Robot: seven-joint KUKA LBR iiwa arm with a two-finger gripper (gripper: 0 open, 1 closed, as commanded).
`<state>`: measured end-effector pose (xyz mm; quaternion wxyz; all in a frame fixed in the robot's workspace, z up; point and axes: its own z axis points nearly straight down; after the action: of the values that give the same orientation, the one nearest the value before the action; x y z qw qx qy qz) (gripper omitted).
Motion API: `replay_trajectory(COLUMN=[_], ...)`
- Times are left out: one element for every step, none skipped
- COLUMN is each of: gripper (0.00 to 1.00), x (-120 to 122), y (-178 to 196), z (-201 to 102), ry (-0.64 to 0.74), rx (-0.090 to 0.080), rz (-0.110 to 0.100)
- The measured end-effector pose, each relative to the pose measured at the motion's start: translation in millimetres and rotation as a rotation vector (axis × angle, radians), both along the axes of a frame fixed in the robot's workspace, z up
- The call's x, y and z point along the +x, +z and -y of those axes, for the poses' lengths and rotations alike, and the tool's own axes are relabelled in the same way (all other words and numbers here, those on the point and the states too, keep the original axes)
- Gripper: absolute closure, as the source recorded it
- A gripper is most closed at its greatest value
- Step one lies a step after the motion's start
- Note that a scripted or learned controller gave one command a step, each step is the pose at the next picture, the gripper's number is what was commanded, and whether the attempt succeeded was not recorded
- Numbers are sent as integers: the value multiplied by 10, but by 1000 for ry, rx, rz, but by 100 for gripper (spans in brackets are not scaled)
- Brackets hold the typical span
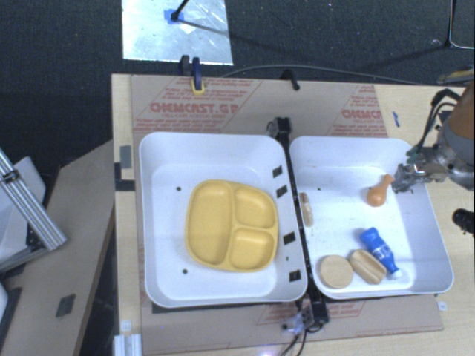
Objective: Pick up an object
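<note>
While the tan wooden bench [245,99] held two white bins, the yellow plastic divided plate [231,225] lay left. Right bin [423,228]: orange pear-shaped toy [378,190], blue bottle [380,251], bread pieces. Gripper [407,175] hovered beside the toy; its opening I cannot tell.

Silver sheet [177,19] on dark floor, blue clamp [197,73] at cardboard [245,102] edge

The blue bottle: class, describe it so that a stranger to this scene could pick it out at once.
Start at the right bin, the one without the yellow divided plate. Near its front right corner the blue bottle lies on its side. It is the only blue thing there, touching a tan bun-shaped piece beside a round tan disc.
</note>
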<state>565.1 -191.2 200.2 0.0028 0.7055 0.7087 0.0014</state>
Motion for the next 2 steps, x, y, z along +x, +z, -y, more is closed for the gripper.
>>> replay_trajectory(gripper=[100,100], x=[70,67], y=[619,598], z=[58,-476], ry=[0,5], rx=[-1,3], rz=[3,-4])
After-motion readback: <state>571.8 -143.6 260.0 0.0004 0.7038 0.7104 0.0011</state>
